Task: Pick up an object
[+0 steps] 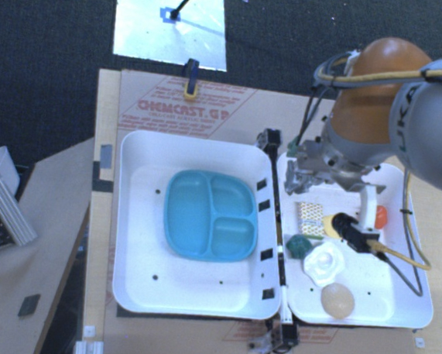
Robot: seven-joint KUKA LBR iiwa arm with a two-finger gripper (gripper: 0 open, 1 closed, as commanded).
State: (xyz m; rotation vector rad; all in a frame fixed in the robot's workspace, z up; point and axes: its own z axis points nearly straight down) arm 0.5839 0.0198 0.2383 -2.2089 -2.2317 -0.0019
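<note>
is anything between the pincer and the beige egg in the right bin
Yes, loosely. The pincer hangs near the bin's far left; the green object and white fried-egg toy lie between it and the beige egg.

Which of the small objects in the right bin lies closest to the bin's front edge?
The pale beige egg-shaped object. It lies in front of the white fried-egg-shaped toy and the dark green lump, which sit farther back.

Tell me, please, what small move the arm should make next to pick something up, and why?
Probably lower the pincer toward the checkered packet. It hovers over the back of the right bin with nothing visibly held, and the packet lies just in front of it, flat, apart from the green object.
</note>
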